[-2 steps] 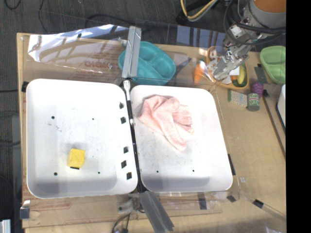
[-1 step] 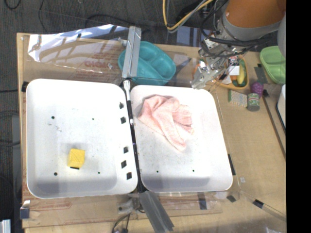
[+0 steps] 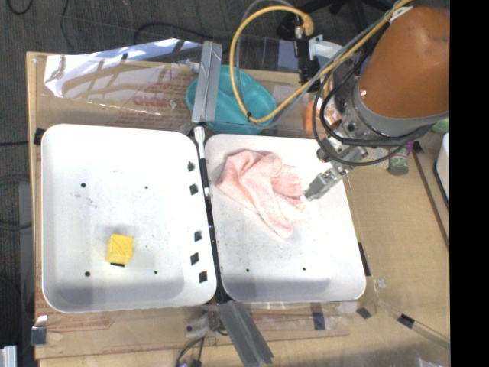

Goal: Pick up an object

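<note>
Premises: robotics laboratory test bench. Evidence: industrial arm (image 3: 405, 60) trailing exposed yellow cabling (image 3: 263, 21), two white bins (image 3: 114, 212) clamped side by side on a cardboard-covered bench (image 3: 397, 235), dark carpet (image 3: 92, 14) beyond.

Two shallow white bins sit side by side on the counter (image 3: 397, 243): a left bin (image 3: 69, 151) and a right bin (image 3: 336, 266). The left bin holds one small yellow block (image 3: 121, 248), near its front edge. The right bin holds one crumpled pink cloth (image 3: 260, 182), toward its rear edge. One teal bowl-like object (image 3: 229, 98) lies at the counter's rear edge, behind the bins. One arm (image 3: 405, 52) with one gripper (image 3: 317, 188) reaches over the right bin.
</note>
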Available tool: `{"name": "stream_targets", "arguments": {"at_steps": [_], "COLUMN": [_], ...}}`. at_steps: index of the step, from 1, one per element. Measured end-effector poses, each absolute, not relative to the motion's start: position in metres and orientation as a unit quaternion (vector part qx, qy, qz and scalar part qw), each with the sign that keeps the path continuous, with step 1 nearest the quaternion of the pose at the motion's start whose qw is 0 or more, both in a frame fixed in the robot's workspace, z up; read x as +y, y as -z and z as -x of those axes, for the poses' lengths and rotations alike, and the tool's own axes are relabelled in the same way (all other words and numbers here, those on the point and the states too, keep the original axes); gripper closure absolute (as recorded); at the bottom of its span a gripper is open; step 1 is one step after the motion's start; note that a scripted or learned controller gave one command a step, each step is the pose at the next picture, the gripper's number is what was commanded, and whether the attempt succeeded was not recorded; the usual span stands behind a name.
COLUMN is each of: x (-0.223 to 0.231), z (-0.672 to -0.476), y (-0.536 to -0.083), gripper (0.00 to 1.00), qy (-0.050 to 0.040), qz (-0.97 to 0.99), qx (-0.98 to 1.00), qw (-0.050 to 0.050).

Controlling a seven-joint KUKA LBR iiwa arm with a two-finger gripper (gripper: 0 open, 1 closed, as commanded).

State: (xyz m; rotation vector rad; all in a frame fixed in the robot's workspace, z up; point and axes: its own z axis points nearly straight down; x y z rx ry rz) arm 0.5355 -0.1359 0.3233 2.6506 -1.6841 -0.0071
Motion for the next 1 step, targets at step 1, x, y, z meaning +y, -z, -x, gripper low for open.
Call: {"name": "stream_targets", "arguments": {"at_steps": [1], "x": [-0.1412], "z": [-0.5827], "y": [-0.3510], "gripper": [1.00], "qy": [-0.0008], "qz": [-0.754], "qx": [-0.657], "qw": [-0.001]}}
